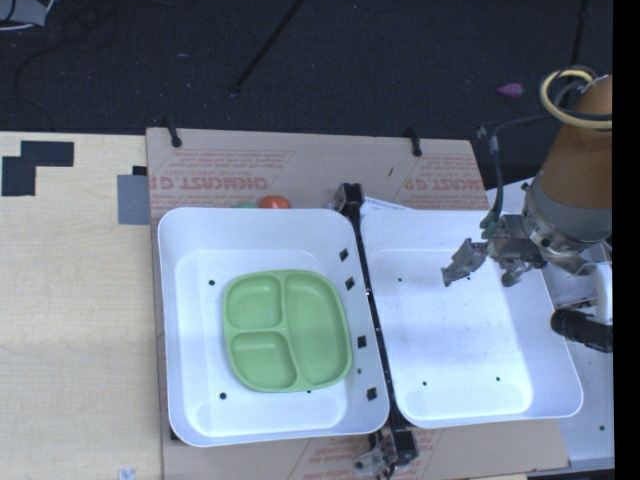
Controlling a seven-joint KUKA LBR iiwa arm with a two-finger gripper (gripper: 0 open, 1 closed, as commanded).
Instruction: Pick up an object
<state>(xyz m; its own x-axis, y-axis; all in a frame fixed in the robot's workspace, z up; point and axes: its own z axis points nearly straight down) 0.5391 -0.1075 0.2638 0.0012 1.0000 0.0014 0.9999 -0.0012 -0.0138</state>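
A: Where's the claw [487, 265] rn?

B: Over the right bin [470, 388], upper part, pointing left. Looks like nothing's in it, but can't tell if it's clenched or let go, too small and dark from here.

A: And sth to grab?

B: Green plate [287, 329], the divided kind w/ three sections. It's lying flat in the left bin [190, 268], mid-floor. So it's well left of the claw and a bit nearer us, across the divider [365, 298] btw the two bins.

A: Long axis?

B: Roughly squarish, maybe slightly longer top-to-bottom. I'd guess the rim's the only thing to pinch.

A: Anything else?

B: Small red-orange thing [274, 203] just behind the left bin, on the cardboard [300, 168]. Desk [70, 298] left of that.
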